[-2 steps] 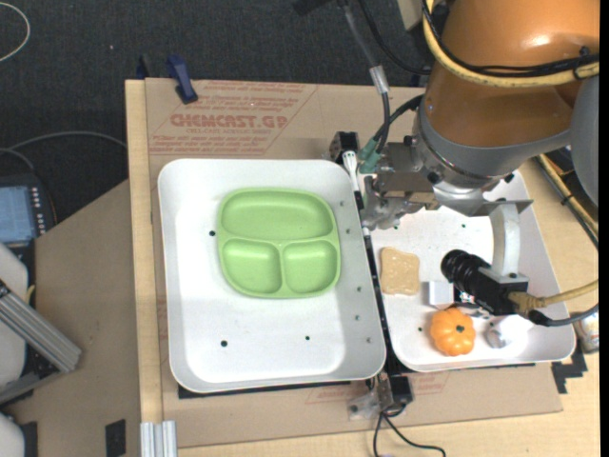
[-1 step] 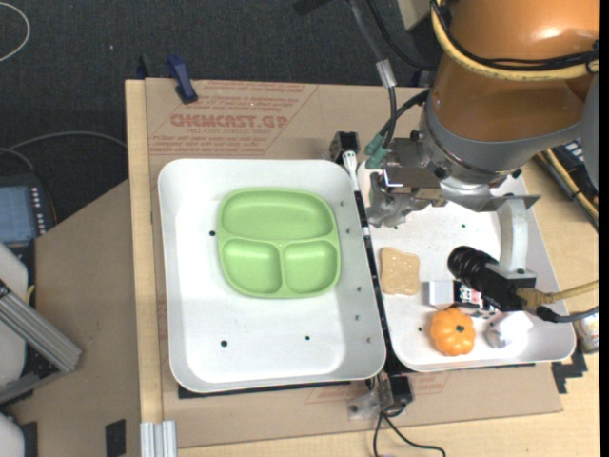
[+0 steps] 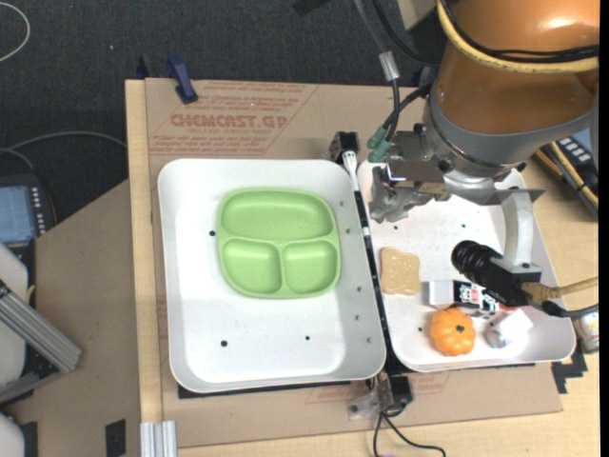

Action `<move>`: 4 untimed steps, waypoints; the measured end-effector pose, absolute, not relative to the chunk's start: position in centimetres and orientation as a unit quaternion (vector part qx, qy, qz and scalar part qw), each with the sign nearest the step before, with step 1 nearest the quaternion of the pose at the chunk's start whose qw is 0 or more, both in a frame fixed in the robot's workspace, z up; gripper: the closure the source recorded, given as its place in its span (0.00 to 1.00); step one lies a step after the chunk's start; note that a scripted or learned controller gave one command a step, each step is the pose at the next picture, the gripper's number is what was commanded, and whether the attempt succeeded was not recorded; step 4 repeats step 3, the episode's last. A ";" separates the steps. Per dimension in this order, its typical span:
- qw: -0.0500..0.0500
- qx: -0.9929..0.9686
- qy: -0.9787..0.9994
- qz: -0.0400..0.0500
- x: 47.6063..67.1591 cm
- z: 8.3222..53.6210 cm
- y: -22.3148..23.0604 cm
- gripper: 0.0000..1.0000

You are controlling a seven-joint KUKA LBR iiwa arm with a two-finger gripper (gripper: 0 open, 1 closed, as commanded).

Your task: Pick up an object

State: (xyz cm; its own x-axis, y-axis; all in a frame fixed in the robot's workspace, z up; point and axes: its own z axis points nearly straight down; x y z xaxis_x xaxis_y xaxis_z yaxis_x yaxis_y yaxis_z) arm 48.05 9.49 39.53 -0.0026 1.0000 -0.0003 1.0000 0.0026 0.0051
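My gripper (image 3: 390, 206) hangs low over the far left corner of the right bin (image 3: 457, 225), under the big grey and orange arm. A tan, flat, bread-like square (image 3: 399, 271) lies just in front of it, apart from it. Nearer the front of that bin sits a small orange pumpkin (image 3: 452, 332). A small grey and white box (image 3: 443, 293) lies just behind the pumpkin, and a white lump (image 3: 512, 329) lies to its right. I see nothing held by the gripper.
The left bin (image 3: 190, 331) holds a green divided plate (image 3: 279, 241) towards its back. The two bins meet along a raised rim (image 3: 369, 255) close to the gripper's left. A cardboard sheet (image 3: 238, 112) lies beneath the bins.
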 end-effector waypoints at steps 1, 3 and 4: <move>0.003 0.706 0.708 0.002 48.1 40.5 9.5 1.00; 0.001 0.706 0.708 0.002 48.0 43.9 11.8 1.00; 0.001 0.706 0.708 0.002 48.0 43.9 11.8 1.00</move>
